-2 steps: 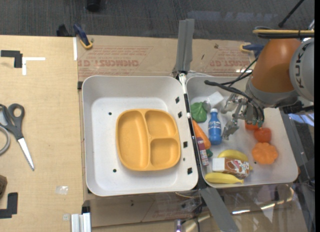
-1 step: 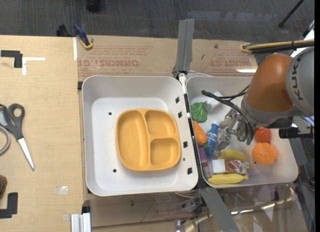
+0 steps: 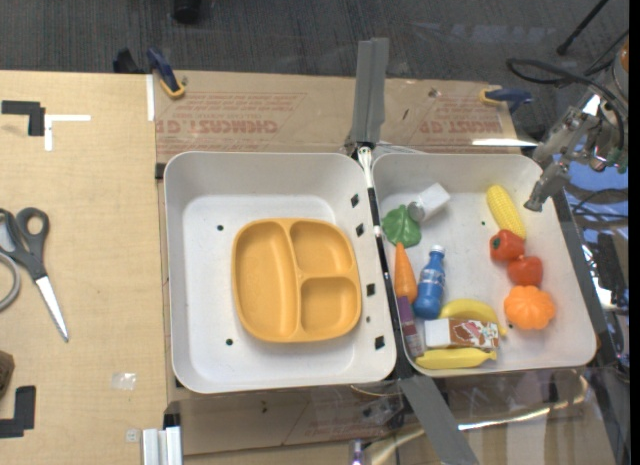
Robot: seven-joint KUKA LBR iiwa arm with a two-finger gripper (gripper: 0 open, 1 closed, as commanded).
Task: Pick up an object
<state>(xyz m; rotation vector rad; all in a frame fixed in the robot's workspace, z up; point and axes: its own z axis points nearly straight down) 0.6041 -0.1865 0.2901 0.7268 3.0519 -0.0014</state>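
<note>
Poised at the rim of the right bin (image 3: pixel 575 283), nothing picked yet.

My gripper (image 3: pixel 541 196) hangs just above that bin's far right corner, and whether it is released or clenched I cannot tell from here; nothing sits in it. The bin holds my choices: a corn cob (image 3: pixel 505 210) lies nearest, just left of me, with two red tomatoes (image 3: pixel 516 257) and an orange pumpkin (image 3: pixel 529 307) further toward the near edge along the right wall. A blue bottle (image 3: pixel 430 283), a carrot (image 3: pixel 403 272) and bananas (image 3: pixel 458 334) lie toward the bin's left wall. I judge this the approach: next I must settle over one item, likely the corn, and descend squarely.
</note>
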